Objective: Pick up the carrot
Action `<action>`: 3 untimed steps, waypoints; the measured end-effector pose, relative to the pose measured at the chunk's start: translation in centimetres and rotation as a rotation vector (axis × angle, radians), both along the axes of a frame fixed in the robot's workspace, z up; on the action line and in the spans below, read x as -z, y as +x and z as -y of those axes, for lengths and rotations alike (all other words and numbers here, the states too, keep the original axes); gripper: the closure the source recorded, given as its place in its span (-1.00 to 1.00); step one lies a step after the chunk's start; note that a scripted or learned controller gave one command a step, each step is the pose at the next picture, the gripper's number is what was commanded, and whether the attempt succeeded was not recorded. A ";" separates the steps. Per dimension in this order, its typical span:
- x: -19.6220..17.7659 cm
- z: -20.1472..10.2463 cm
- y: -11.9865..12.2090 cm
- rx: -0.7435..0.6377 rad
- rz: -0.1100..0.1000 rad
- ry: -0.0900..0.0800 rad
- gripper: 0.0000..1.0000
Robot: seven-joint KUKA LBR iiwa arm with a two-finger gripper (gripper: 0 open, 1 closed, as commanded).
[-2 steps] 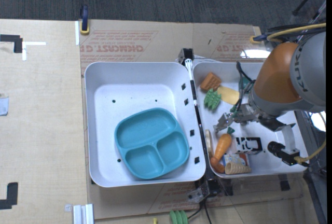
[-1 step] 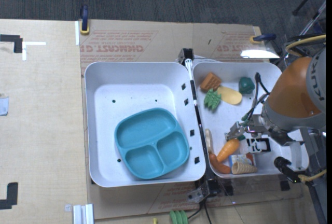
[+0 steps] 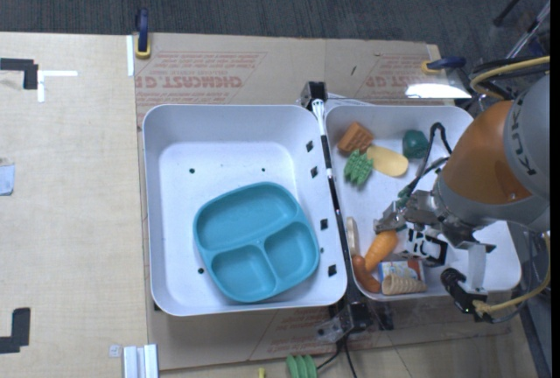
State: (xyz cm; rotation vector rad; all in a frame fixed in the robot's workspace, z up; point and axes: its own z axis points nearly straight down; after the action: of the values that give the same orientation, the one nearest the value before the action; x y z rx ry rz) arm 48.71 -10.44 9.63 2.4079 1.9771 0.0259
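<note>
**Carrot lying just under the gripper in the right bin**

Lying in the right bin (image 3: 490,276), toward its near edge and closer to its left wall: the carrot (image 3: 380,249), tilted, thicker end pointing up toward the gripper (image 3: 395,217). Hovering directly above that upper end, almost touching or overlapping it. Impossible to tell from this angle whether spread or pressed together, and nothing clearly pinched between them.

Looking short and stubby, bright orange, smooth, tapering toward the lower left. Resting beside a reddish-orange piece (image 3: 364,273) at its lower tip and next to a small printed box (image 3: 404,277) near the bin's near edge.

Reaching in from the right edge of the surface: the grey arm (image 3: 499,166) with its orange band, covering much of the right bin's far right side.

Sitting toward the far edge of the same bin: a ridged brown piece (image 3: 355,137), a green leafy piece (image 3: 358,167), a pale yellow piece (image 3: 388,161) and a dark green round piece (image 3: 415,143).

Lying in the left bin (image 3: 166,192): a blue divided plate (image 3: 255,241), toward the near right corner.
</note>
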 end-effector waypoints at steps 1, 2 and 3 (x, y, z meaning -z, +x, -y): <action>-0.9 0.0 0.1 0.005 0.001 0.000 1.00; -0.9 0.0 0.1 0.005 0.001 0.000 -1.00; 0.4 -0.5 -0.6 -0.116 -0.028 0.008 -1.00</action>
State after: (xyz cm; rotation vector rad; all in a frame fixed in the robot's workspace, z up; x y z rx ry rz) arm 48.07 -9.97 9.19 2.3072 2.1300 0.0027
